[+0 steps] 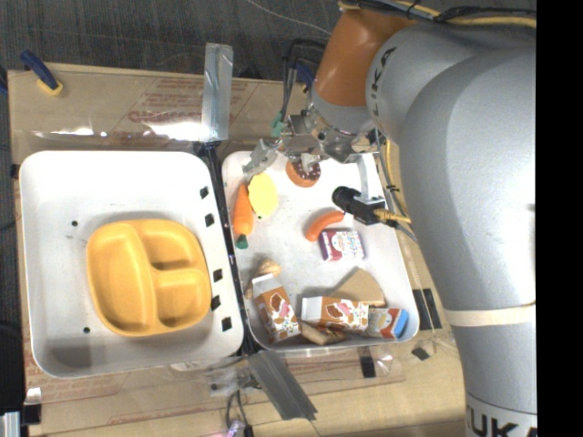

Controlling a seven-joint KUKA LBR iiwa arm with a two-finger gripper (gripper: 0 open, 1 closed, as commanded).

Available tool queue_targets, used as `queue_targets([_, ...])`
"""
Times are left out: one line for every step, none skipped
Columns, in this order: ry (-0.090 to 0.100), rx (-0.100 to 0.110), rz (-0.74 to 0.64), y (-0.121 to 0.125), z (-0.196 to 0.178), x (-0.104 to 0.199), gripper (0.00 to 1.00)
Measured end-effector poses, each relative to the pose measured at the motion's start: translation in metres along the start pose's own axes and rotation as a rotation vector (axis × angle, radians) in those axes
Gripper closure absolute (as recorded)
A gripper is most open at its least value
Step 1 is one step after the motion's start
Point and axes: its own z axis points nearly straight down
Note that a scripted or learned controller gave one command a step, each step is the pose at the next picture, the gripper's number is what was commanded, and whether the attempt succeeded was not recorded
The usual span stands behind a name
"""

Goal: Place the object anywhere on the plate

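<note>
- Two white bins sit side by side; the left bin [36, 244] holds a yellow plate [148, 275].
- Gripper [301, 153] hangs over the right bin's [401, 271] far end, above an orange round piece [303, 172]; finger state can't be told.
- Carrot [242, 213] and lemon [262, 195] lie just beside it.

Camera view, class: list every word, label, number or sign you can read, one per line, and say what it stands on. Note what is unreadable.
"KUKA", cut off by the frame's lower edge: on the arm.
Faint red print on the cardboard behind the bins: too blurred to read.
Printing on the cartons and the small pack in the right bin: too small to read.
</note>
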Motion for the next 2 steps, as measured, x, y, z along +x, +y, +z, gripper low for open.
queue_targets([-0.001, -0.004, -0.127, -0.057, -0.002, 0.071, 0.00])
queue_targets([-0.004, -0.011, -0.318, -0.102, -0.080, 0.108, 0.00])
